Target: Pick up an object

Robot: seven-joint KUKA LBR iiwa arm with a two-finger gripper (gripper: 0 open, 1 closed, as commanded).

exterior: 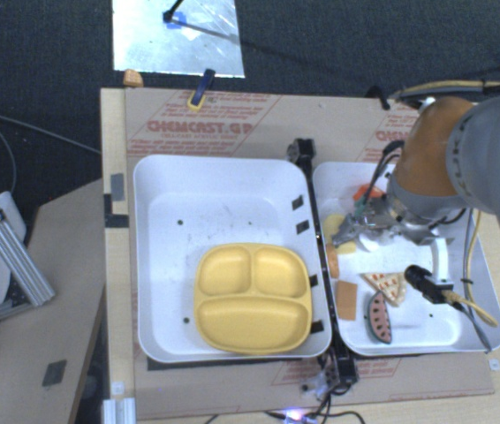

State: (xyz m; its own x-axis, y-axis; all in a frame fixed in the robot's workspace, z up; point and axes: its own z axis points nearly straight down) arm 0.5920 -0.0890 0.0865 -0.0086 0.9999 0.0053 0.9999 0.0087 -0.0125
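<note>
Yellow divided tray (253,297) sits in the left bin (157,193), and the grey arm (462,162) hangs over the right bin (475,338) with its gripper (356,226) low by the toy food, watermelon slice (379,317) nearest.

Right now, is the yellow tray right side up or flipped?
Right side up. The yellow tray lies flat in the left bin, its three compartments facing up, all bare.

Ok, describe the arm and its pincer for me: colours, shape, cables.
A thick, rounded grey arm carries a broad orange band above the wrist. Thin cables loop beside the band. The metallic grey pincer juts from a pale wrist housing over the right shallow white bin.
</note>
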